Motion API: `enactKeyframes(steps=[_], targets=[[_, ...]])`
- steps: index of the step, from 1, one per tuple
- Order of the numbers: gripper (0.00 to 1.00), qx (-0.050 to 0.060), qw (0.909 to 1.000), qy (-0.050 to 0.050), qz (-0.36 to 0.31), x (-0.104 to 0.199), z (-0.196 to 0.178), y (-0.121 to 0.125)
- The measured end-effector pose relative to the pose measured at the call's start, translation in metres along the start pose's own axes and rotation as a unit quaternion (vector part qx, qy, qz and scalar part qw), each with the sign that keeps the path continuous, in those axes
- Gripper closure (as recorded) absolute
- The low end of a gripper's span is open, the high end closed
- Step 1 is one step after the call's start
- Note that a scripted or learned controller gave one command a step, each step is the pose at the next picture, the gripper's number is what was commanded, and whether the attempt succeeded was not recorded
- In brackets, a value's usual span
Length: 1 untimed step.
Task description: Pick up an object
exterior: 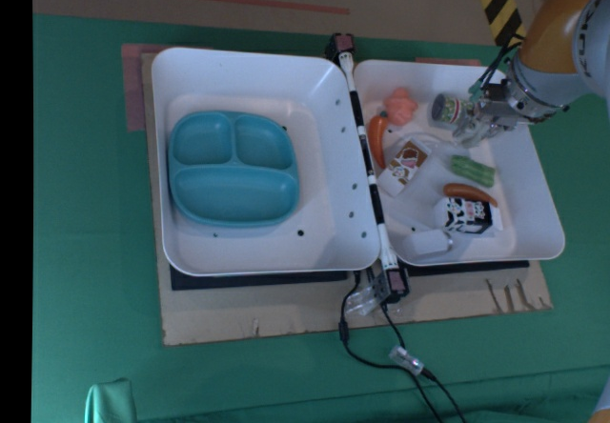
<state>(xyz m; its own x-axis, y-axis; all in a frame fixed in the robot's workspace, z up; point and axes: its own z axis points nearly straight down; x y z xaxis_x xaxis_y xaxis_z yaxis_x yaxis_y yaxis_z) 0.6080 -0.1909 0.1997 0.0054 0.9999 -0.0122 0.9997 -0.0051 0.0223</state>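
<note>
Pincer low over the right bin, pick not yet made.

Near edge: cow-patterned carton (469, 214), no print I can read. Beyond it an orange sausage (469, 191), green pod (473, 169), small brown box (407, 160) with unreadable label. Farthest, my pincer (474, 126) sits just beside a small can (447, 108); whether it's open or closed I cannot tell. Judged step: approach. Next I'd need a centred descent on one item.
</note>
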Motion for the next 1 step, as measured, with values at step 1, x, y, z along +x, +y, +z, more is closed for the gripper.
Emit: enactKeyframes(steps=[1], targets=[[0.0, 0.0, 1.0, 0.0, 0.0, 0.0, 0.0, 0.0]])
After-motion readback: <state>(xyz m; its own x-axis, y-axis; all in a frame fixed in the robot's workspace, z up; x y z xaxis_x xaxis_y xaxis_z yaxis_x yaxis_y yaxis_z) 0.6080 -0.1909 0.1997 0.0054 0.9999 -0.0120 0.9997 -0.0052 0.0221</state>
